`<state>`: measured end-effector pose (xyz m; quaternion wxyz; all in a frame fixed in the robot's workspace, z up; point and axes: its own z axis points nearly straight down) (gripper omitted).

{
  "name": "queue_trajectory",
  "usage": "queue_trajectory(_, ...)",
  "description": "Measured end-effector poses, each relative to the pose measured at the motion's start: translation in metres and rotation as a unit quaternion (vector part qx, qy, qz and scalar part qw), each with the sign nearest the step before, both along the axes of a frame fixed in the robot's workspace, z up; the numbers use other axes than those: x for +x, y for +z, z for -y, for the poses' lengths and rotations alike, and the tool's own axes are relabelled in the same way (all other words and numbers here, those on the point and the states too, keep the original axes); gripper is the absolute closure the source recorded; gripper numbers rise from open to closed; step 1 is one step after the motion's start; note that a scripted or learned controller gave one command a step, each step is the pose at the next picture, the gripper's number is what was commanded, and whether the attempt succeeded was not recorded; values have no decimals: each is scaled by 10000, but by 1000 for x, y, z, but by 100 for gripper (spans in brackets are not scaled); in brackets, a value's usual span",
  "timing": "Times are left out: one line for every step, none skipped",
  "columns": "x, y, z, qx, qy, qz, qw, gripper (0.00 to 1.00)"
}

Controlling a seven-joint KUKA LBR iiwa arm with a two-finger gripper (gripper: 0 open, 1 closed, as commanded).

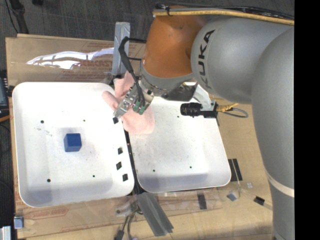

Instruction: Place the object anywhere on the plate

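A small blue cube (73,142) lies in the left bin (30,184), left of its middle. A pink plate (139,123) sits across the rims where the two bins meet, near their far end, and the arm hides much of it. My gripper (130,105) hangs right over the plate's upper part, below the orange wrist band. It is well to the right of the cube and apart from it. Nothing shows held in the gripper.
The right bin (200,176) spreads out under the big grey arm (240,49), which covers its far side. A black cable fitting (197,109) juts out over that bin. Brown cardboard (60,59) lies behind the bins, and tape strips hold the front edge.
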<state>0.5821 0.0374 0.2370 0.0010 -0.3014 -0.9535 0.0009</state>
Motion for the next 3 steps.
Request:
queue_trajectory(-31,-1,-51,5,2005,-1,9797,100)
queue_trajectory(-54,-4,-94,7,3028,-8,9530,100)
queue_trajectory(-54,-4,-95,7,3028,-6,9531,0)
